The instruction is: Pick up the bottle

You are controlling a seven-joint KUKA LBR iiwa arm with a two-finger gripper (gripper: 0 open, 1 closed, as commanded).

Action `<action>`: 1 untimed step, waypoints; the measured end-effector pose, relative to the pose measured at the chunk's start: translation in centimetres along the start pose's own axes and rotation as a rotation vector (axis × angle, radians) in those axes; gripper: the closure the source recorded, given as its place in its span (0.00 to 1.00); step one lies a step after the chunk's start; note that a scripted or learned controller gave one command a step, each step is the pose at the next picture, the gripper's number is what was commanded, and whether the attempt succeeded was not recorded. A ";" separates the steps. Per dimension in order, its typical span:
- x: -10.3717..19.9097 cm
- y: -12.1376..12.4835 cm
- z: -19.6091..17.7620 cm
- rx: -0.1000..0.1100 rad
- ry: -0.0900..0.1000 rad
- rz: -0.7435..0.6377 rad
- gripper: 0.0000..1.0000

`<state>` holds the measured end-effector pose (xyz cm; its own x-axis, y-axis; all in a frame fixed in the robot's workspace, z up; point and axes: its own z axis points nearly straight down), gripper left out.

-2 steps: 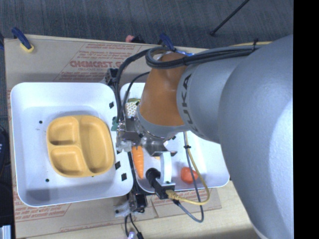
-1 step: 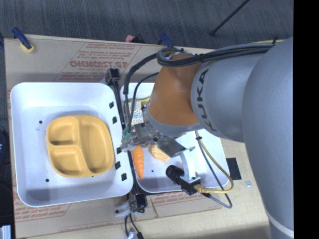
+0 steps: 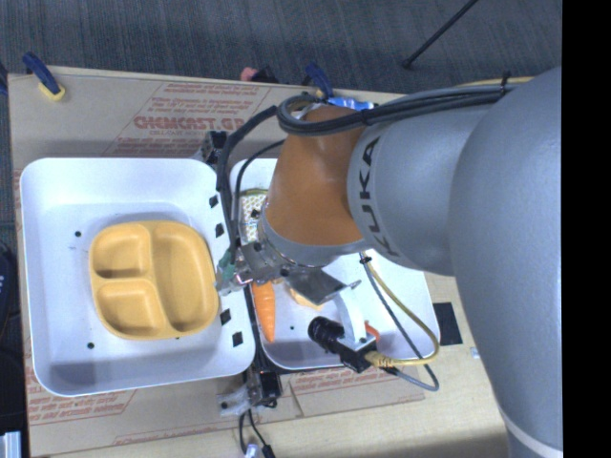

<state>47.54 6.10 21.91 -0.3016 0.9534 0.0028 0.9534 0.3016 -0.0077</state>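
The arm's orange band [image 3: 315,189] and grey wrist hang low over the right bin [image 3: 286,356] and cover most of it. The gripper [image 3: 239,273] reaches down at that bin's left wall, by the divide between the two bins, with a small greenish bit showing at its tip. Its lower end is hidden behind the wrist and cables. A pale speckled object [image 3: 251,205] peeks out behind the wrist at the bin's back left; I cannot tell whether it is the bottle. Whatever else lies under the arm is hidden.
An orange carrot [image 3: 264,313] lies in the right bin's front left, with a pale yellow item [image 3: 305,299] beside it. A yellow divided plate [image 3: 153,277] sits in the left bin [image 3: 38,256]. Black cables [image 3: 329,334] hang from the wrist. Blue clamps [image 3: 43,74] grip the bench's back edge.
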 end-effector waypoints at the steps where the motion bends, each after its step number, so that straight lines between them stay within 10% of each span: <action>1: -5.1 -1.5 1.2 -0.003 -0.001 0.004 1.00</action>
<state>47.61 0.79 20.70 -0.2982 0.9545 0.0017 0.9545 0.2982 -0.0045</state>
